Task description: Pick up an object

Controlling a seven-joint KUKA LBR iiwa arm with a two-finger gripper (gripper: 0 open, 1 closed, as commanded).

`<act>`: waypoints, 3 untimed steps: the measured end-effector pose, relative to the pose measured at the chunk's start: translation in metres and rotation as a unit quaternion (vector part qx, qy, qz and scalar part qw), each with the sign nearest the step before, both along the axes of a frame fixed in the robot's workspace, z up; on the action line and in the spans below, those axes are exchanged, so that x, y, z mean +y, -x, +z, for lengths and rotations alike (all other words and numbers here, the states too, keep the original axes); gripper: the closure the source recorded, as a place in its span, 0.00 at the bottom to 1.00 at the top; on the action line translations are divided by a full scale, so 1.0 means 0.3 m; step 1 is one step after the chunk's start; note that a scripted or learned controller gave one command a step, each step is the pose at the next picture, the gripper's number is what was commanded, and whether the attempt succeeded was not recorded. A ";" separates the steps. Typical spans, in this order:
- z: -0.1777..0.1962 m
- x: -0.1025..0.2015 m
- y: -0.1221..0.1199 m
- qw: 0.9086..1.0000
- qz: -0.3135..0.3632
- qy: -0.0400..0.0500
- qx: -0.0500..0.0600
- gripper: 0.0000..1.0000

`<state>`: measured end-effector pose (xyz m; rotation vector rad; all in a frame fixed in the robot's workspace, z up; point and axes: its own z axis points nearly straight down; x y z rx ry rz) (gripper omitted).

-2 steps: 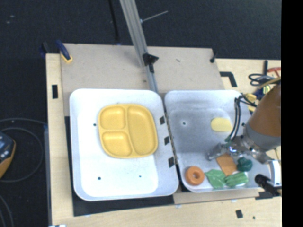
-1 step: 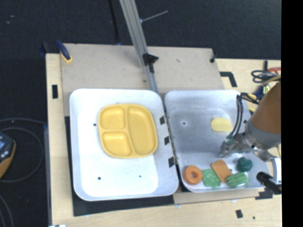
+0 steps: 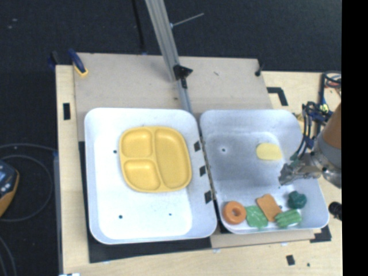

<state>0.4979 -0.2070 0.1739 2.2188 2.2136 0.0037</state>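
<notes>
The gripper (image 3: 290, 174) is seen low over the right side of the right bin (image 3: 241, 125), and whether it is spread or closed cannot be told from this view; nothing is seen held in it. Just beside it to the left, a pale yellow object (image 3: 268, 152) lies alone on the bin floor. Along the bin's near edge a row of items is crowded together: an orange ring (image 3: 234, 212), a light green piece (image 3: 256, 218), an orange block (image 3: 268, 206) leaning across it, another green piece (image 3: 288, 218) and a dark green object (image 3: 296, 199) close under the gripper. In the left bin (image 3: 103, 211) a yellow divided plate (image 3: 155, 158) is laid, with three compartments. Both bins are set on a pale wooden bench (image 3: 230, 76) over dark flooring, and a metal pole (image 3: 164, 36) is mounted at the back. The arm is cut off at the right, and the shapes of the small items are too blurred to be named.
</notes>
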 end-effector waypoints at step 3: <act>0.340 0.182 -0.061 1.000 0.005 -0.002 0.001 1.00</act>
